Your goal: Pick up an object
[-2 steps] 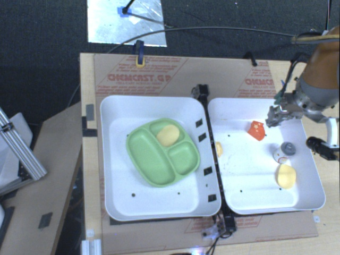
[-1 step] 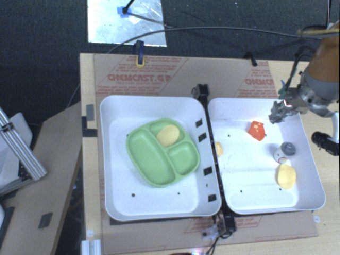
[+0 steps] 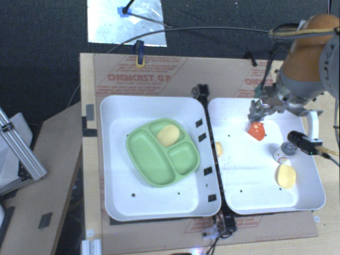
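Note:
My gripper (image 3: 258,113) hangs over the far part of the right bin (image 3: 239,198), coming in from the right under the grey arm with its orange band. A small red object (image 3: 257,131) lies or hangs directly below the gripper's tip, touching it or nearly so; I cannot tell whether it is gripped. A yellow lemon-like object (image 3: 286,176) rests near the right bin's front right. A small pale round object (image 3: 280,156) sits just beyond it. A small yellow piece (image 3: 218,149) lies at the right bin's left wall.
The left bin (image 3: 119,195) bears a green divided plate (image 3: 154,161) with a yellow object (image 3: 169,135) in its far compartment. A black cylindrical part with a cable (image 3: 300,141) juts over the right bin's right side. Black clips line the seam between the bins.

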You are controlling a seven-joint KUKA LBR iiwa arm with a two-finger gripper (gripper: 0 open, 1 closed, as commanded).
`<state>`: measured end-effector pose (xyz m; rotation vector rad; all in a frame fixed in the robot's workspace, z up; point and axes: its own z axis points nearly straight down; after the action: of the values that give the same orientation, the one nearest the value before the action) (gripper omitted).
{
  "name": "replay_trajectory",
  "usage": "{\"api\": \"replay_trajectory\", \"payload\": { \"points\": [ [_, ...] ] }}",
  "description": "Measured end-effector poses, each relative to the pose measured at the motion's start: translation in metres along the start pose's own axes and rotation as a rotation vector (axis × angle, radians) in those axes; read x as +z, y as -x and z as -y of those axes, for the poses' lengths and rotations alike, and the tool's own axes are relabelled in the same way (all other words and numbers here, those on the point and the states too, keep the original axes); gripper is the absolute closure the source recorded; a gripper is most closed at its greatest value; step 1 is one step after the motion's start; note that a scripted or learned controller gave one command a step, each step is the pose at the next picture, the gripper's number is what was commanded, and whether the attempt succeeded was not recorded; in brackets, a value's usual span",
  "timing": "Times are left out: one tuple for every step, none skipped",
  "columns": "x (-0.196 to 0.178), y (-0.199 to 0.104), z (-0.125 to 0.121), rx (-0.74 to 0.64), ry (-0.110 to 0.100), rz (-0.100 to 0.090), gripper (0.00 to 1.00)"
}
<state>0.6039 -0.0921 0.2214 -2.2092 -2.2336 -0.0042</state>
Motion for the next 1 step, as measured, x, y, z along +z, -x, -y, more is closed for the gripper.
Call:
{"api": "replay_trajectory", "payload": {
  "points": [
    [-0.0070,-0.0489,-0.0048,0.001,0.001,0.000,1.00]
  ]
}}
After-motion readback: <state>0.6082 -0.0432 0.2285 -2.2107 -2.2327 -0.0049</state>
